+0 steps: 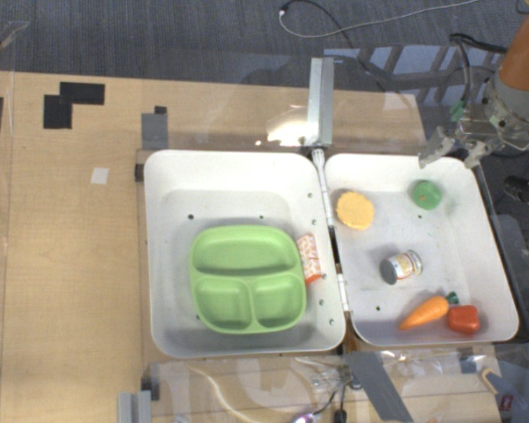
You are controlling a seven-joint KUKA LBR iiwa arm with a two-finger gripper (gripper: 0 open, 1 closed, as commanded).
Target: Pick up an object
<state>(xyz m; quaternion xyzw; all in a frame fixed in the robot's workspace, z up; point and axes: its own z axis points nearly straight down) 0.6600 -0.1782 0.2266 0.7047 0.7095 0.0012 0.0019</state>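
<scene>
The right bin (485,236) holds a yellow round disc (355,210), a green ball (427,194), a small metal can (400,266) lying on its side, an orange carrot (426,311) and a red pepper (463,319). My gripper (450,151) hangs over the bin's far right corner, above and behind the green ball. It is open, and nothing sits between its fingers. The orange-banded wrist (522,55) rises behind it at the top right.
The left bin (167,201) carries a green divided plate (247,278) and a small orange-and-white packet (309,256) beside the plate's right edge. A metal post (321,100) stands behind the seam between the bins. Cables lie behind the bench.
</scene>
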